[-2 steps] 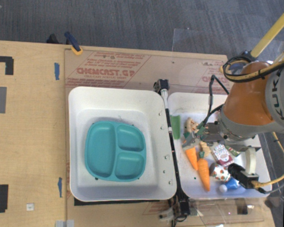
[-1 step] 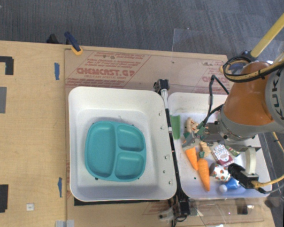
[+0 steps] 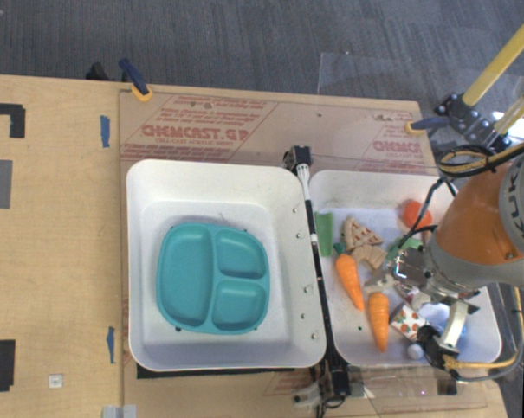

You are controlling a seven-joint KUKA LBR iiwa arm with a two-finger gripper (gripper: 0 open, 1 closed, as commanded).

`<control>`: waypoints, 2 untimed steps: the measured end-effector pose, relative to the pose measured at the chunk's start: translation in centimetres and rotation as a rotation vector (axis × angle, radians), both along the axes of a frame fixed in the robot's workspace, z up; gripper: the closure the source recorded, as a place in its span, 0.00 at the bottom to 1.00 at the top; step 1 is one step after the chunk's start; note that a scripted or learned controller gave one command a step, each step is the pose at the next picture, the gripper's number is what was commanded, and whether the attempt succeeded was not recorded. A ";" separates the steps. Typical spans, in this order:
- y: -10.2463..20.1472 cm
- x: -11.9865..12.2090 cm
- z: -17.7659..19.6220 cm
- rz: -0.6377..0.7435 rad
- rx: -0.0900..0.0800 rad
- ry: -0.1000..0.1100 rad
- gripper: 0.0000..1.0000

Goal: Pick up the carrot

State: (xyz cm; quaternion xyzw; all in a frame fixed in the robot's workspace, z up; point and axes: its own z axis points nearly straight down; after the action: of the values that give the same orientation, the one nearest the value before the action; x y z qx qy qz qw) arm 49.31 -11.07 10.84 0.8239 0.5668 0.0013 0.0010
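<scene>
Carrots: two, side by side in the right bin (image 3: 490,344); upper carrot (image 3: 350,279), lower carrot (image 3: 378,319).
Plate: one teal divided plate (image 3: 213,278), left bin (image 3: 147,268).
Tool (image 3: 436,340): over right bin's lower corner.

Both white bins (image 3: 147,268) look like smooth, faintly glossy plastic, as does the teal divided plate (image 3: 213,278) (a matt sheen). The worktop (image 3: 43,263) is pale, matt wood under printed brown cardboard (image 3: 274,126).
</scene>
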 end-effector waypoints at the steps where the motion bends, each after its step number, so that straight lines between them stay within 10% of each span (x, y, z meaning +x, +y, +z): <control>1: 1.7 -1.0 -1.9 -0.143 0.000 -0.005 0.00; 2: 1.7 -0.9 -0.7 -0.146 -0.003 -0.012 1.00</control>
State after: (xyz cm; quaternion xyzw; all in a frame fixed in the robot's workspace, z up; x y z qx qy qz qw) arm 48.46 -9.41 10.10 0.8630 0.5051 0.0052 0.0055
